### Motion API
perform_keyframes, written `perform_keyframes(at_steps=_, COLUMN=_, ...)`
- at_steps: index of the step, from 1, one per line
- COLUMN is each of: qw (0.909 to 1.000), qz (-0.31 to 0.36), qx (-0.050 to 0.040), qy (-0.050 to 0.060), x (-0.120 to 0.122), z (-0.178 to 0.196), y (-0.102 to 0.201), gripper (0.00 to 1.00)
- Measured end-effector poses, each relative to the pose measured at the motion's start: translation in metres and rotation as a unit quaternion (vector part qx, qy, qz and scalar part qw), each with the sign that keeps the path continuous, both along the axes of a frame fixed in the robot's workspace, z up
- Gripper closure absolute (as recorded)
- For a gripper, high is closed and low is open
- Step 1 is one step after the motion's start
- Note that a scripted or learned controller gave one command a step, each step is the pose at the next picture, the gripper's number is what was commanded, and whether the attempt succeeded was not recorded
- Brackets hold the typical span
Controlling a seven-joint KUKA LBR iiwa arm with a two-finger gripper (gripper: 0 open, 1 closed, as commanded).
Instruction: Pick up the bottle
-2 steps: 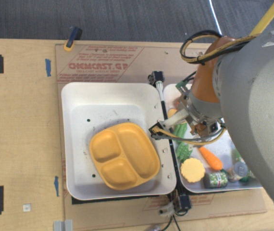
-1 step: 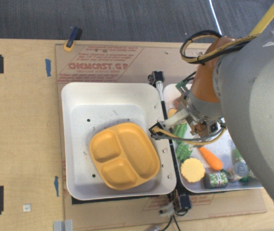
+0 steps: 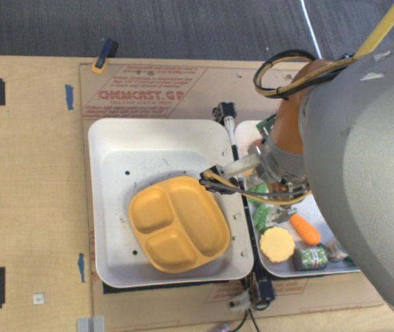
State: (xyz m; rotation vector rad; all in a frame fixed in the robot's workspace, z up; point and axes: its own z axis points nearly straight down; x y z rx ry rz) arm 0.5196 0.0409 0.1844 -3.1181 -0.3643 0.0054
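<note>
Stage: early, by my reading; nothing is lifted, and the grasp is still to come.
Bottle (image 3: 312, 257): lies on its side at the near edge of the right bin (image 3: 335, 270), green-labelled body, cap end hard to make out. Small and short, part-shaded by the arm.
Neighbours: a round yellow piece (image 3: 278, 244) just beside the bottle on its left, possibly touching; an orange carrot (image 3: 305, 229) just above it; green leafy items (image 3: 261, 213) further up the bin.
Hand (image 3: 263, 185): low over the inner side of the right bin, near the divide between bins, well up from the bottle. The wrist and cabling cover the fingers; whether they are apart or together I cannot tell. Nothing seen between them.
Arm (image 3: 363, 171): grey bulk covers most of the right bin, orange band (image 3: 288, 126) above the wrist.
Left bin (image 3: 107, 185): holds a yellow divided tray (image 3: 177, 223), no part in the task.
Left to do: bring the hand down the bin to the bottle, close across its body, lift clear.
Concern: crowded corner; the yellow piece and carrot may get caught in the close.
</note>
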Motion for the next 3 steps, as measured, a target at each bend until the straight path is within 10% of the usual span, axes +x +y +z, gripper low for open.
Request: perform_keyframes(at_steps=3, qw=1.0000, qz=0.000, qx=0.0000, qy=0.000, x=0.0000, z=0.0000, y=0.0000, gripper=0.00)
